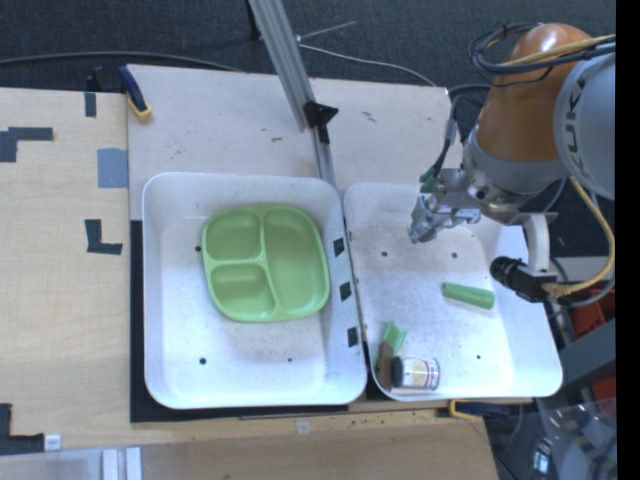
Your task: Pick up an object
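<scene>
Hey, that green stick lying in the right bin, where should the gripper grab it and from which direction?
Probably at its middle, coming straight down from above. The green stick lies flat on the right bin floor, long and narrow, with bare floor on both long sides, so the fingers could close across its short width. The gripper hangs above the bin's far part.

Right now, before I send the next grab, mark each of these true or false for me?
1. The green plate lies in the left bin. True.
2. The claw hangs over the left bin. False: it is above the right bin.
3. The green stick is between the claw's fingers. False: it lies on the bin floor, apart from the claw.
4. A small jar lies on its side near the right bin's front edge. True.
5. The plate has three sections. True.
</scene>
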